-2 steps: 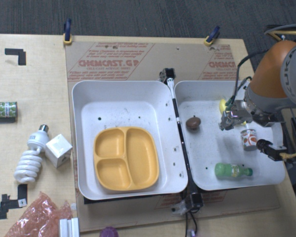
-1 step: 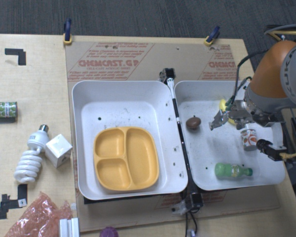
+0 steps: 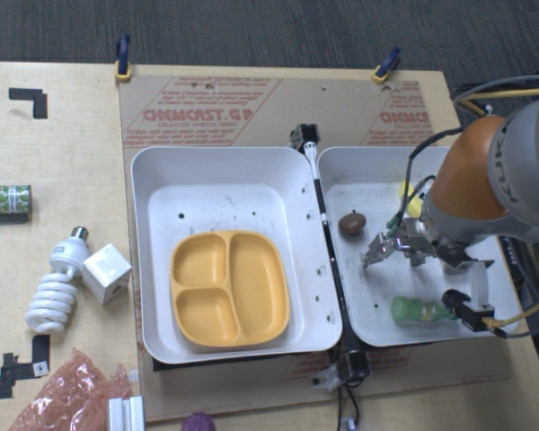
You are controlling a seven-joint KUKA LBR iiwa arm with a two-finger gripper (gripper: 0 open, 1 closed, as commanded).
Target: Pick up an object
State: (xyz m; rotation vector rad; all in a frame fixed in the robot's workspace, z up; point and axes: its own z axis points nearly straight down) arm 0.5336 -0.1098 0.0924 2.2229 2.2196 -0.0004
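The gripper (image 3: 375,251) hangs low in the right bin (image 3: 359,173); whether it is parted or closed cannot be told. A brown object (image 3: 352,224) lies just up-left of it, a green bottle (image 3: 419,310) below-right. Further left, a yellow divided plate (image 3: 229,288) fills the left bin (image 3: 153,196) on the cardboard-covered bench (image 3: 207,106).

In the right bin (image 3: 341,173), the gripper (image 3: 377,251) has bare floor at 12 and 9 o'clock, broken by the brown object (image 3: 352,224) at 10. The green bottle (image 3: 419,310) blocks 5 o'clock. The yellow plate (image 3: 230,287) crowds the left bin (image 3: 153,178).
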